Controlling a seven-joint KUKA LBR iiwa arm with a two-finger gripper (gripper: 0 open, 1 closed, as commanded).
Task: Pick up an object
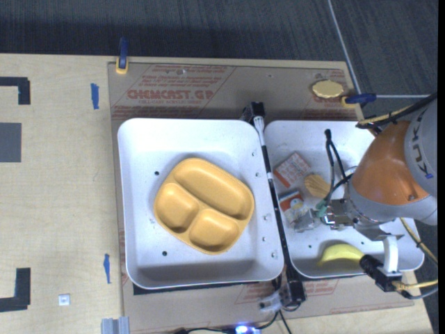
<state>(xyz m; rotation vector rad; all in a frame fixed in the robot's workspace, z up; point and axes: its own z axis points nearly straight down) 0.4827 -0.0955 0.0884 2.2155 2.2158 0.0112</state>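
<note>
the hand (327, 213), grip state i cannot tell, hangs just above-left of the banana (341, 254), which lies left-right.

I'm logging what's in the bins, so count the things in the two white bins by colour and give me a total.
Yellow: 2, the sectioned tray in the left bin and the banana in the right bin.
Tan: 1, a round brush-like thing.
Red and white: 2, packets and.
Total: 5 that I can make out.
</note>
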